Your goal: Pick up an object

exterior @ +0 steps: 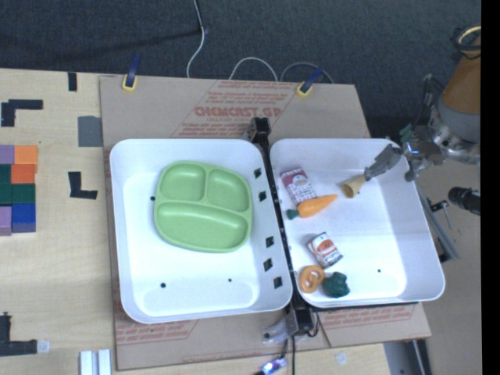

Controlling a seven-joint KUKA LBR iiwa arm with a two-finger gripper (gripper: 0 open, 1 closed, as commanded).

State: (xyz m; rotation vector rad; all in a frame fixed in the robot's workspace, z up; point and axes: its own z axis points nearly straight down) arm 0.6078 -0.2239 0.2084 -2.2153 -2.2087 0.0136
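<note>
Gripper (391,161) over right bin (406,233) upper-right, fingers state: can't tell, nothing seen held. Nearest obj: cone-shaped toy (353,185) just beside tip, lying on side. Prob light, stiff plastic, tapered so may squirt out; grab across wide end. Carrot (316,205) near, alt target.

We see the arm (461,84) cut off by the right edge, so most of it is lost to us. The gripper (384,162) is too small and blurred for us to read its tips. The printing on the two small packets (297,184) (324,250) is too small to read.
</note>
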